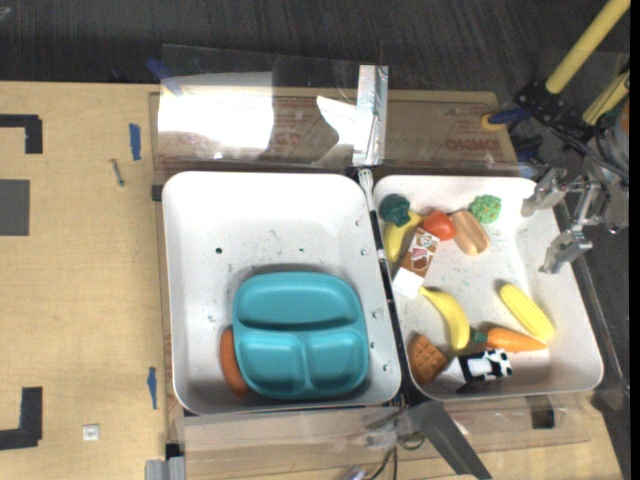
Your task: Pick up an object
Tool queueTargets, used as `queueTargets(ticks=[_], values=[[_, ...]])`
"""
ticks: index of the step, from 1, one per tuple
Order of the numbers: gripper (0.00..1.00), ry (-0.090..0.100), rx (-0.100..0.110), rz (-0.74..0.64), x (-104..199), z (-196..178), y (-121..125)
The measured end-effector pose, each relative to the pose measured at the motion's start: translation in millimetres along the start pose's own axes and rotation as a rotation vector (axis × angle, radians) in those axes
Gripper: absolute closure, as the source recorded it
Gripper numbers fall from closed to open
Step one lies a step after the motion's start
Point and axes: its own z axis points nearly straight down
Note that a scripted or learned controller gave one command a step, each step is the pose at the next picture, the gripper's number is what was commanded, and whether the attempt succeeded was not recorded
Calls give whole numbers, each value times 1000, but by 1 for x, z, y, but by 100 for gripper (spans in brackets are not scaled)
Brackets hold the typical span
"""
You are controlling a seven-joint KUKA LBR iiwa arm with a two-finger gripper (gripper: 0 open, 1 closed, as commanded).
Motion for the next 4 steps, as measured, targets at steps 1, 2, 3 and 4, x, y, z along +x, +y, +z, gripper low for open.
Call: queueTargets(ticks=[1,2,3,4], values=[[0,9,-3,73,63,106,46],[0,-26,4,120,84,141,12],[0,-4,1,169,4,154,2],[0,-15,3,173,79,152,0]])
